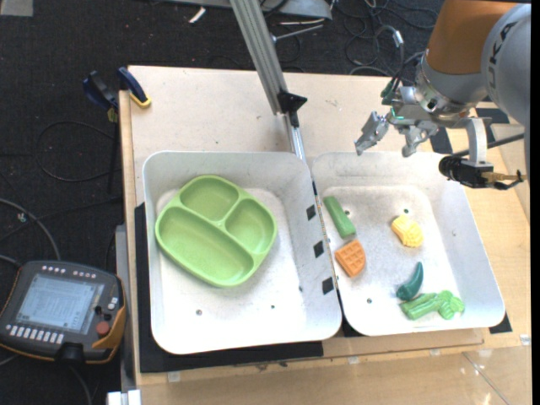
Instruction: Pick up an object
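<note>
Here we see the claw (pixel 391 137) spread open with nothing between its fingers, hanging above the far edge of the right bin (pixel 472 251). Below it lie a green stick (pixel 340 216), waffle (pixel 351 258) and corn (pixel 407 231).

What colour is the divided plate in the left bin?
Light green. The divided plate shows plainly in the camera view, lying in the left bin.
</note>
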`<state>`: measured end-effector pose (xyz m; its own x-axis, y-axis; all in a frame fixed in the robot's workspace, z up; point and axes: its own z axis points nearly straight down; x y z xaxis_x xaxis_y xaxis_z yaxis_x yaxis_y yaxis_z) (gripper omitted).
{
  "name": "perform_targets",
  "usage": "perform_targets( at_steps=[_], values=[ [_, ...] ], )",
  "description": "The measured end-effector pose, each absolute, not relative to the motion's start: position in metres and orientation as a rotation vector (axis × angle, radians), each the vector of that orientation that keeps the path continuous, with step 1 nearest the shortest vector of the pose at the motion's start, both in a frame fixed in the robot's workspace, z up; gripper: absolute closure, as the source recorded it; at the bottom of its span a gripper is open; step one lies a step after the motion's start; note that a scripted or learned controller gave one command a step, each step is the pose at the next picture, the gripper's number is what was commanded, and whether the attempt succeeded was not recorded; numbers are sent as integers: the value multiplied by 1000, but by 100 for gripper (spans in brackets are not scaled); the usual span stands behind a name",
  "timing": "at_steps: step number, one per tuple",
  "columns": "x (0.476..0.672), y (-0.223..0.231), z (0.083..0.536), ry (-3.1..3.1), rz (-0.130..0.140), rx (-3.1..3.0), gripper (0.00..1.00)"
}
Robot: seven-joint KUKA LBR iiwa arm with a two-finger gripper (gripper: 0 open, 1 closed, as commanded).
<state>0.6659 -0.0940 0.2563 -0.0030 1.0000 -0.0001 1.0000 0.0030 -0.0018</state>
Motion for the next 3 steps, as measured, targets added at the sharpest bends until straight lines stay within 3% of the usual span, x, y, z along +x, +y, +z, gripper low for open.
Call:
perform_targets(
  at_steps=[1,2,3],
  values=[
    [629,-59,232,-2224,4,-2212,0],
    [587,-105,222,-2214,7,-2227,0],
    [510,-147,95,-2215,1,-2226,0]
  ],
)
